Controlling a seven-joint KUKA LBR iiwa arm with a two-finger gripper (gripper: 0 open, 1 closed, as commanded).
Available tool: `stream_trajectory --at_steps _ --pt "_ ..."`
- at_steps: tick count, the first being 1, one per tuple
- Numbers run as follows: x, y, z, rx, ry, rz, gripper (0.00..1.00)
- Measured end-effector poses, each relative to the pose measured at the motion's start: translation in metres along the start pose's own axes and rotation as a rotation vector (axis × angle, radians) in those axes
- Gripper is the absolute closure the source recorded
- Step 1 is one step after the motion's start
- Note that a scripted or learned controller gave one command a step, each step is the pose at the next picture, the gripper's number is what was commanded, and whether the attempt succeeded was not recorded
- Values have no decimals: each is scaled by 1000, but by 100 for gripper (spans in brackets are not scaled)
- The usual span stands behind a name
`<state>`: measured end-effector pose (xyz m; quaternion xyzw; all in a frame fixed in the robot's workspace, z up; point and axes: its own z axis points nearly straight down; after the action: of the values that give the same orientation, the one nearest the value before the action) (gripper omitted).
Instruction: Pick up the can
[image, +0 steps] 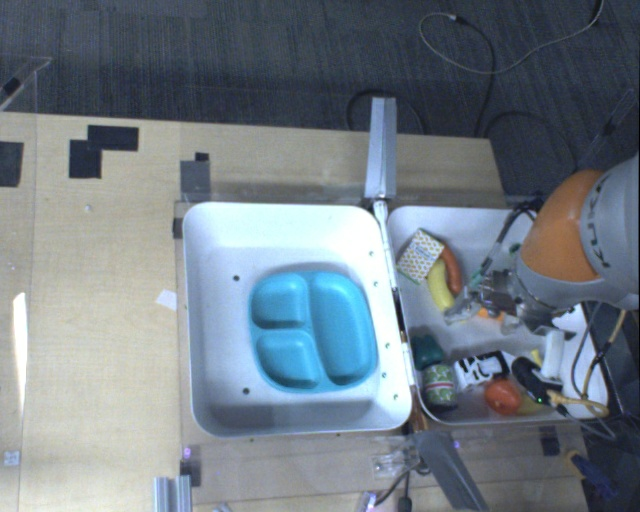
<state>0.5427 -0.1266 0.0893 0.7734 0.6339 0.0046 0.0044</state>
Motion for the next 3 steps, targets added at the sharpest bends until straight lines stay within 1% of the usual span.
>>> stream_trajectory --at_steps 1,2,3 --pt "33 -54 -3 -18 0 109 0" --pt "34 -54 -14 -15 4 110 100" --pt "84 -3 -150 7 0 -65 100"
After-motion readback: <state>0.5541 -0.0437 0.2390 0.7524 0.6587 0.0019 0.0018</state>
